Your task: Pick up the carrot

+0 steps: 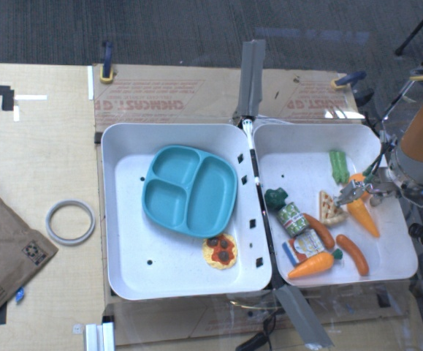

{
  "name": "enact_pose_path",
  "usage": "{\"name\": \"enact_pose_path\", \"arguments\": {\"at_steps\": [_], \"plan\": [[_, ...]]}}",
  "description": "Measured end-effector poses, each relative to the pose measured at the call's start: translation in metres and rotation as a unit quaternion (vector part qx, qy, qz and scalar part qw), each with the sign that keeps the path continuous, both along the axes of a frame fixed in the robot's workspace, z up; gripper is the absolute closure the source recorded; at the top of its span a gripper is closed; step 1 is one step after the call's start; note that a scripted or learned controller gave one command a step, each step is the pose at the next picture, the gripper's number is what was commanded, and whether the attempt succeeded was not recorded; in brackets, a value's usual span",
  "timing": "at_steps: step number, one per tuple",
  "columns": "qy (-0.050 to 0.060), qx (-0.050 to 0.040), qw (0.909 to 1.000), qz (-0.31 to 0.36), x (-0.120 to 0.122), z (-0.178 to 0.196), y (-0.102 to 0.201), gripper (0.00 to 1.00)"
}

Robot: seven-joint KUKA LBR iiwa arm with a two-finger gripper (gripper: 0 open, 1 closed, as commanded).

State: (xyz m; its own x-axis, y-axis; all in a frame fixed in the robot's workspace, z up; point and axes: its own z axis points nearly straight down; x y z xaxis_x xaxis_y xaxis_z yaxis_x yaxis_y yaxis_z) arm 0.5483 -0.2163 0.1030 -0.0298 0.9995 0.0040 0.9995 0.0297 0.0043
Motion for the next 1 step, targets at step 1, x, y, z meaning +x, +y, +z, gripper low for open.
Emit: {"name": "enact_pose_path", "arguments": {"at_steps": [1], "plan": [[0.001, -0.001, 1.0, -0.001, 0.0001, 0.0075, -0.0016, 1.0]]}}
